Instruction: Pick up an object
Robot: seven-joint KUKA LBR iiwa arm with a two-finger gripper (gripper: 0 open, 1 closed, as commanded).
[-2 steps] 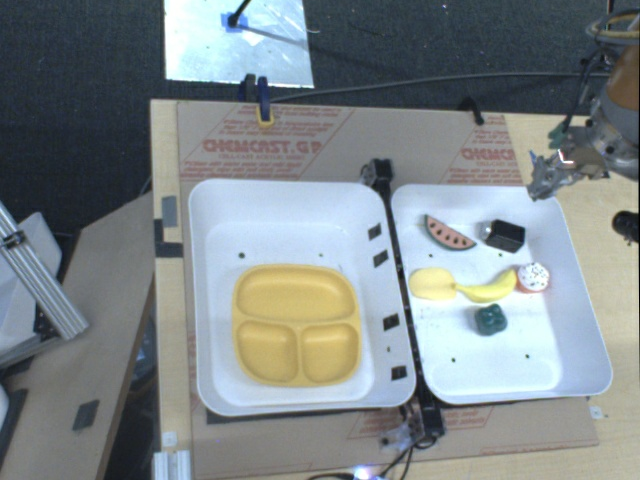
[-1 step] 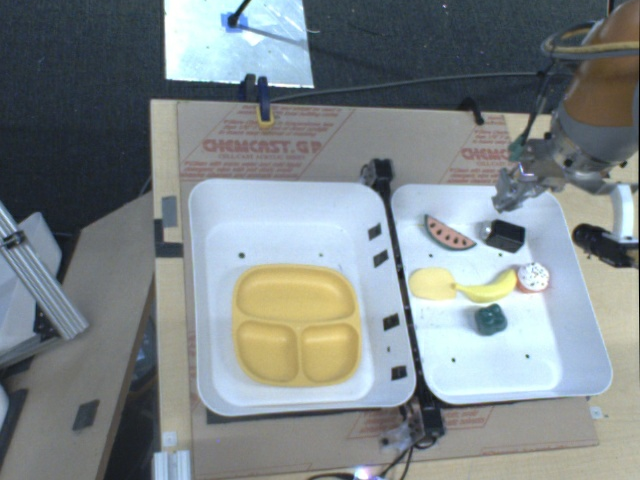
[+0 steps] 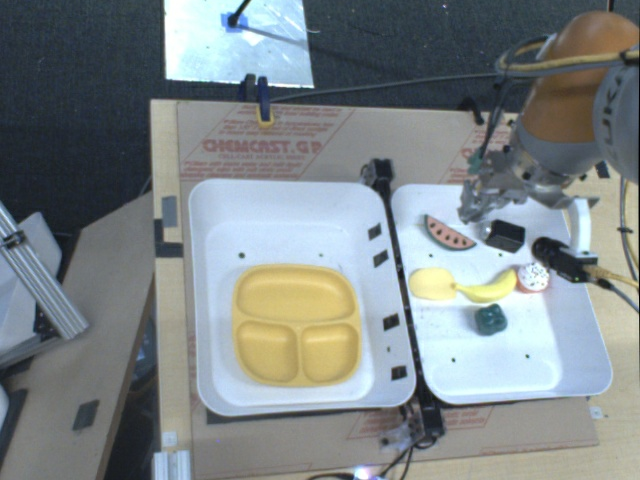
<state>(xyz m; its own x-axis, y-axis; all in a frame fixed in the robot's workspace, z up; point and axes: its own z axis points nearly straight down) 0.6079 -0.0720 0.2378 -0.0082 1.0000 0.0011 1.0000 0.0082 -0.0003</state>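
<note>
My gripper (image 3: 478,208) hung over the far part of the right bin (image 3: 570,368), with the orange band of my arm (image 3: 570,78) above and behind it. From this slanted view I could not tell how my gripper was set, and nothing showed clearly in its grasp.

Just below my tips, toward the bin's middle, lay a watermelon slice (image 3: 449,234), red with a dark rind, apart from me. Beside my tips on the arm side sat a small black block (image 3: 505,235), near but not touching as far as I could see. Further toward the near edge lay a yellow banana (image 3: 490,288), its end meeting a pale yellow lemon-like piece (image 3: 431,284). By the banana's other end sat a small round thing with a white and red top (image 3: 533,277). Nearer still was a dark green lump (image 3: 490,319), on its own.

Well off to the other side, across the divide, the left bin (image 3: 215,268) held a yellow sectioned tray (image 3: 296,324).
</note>
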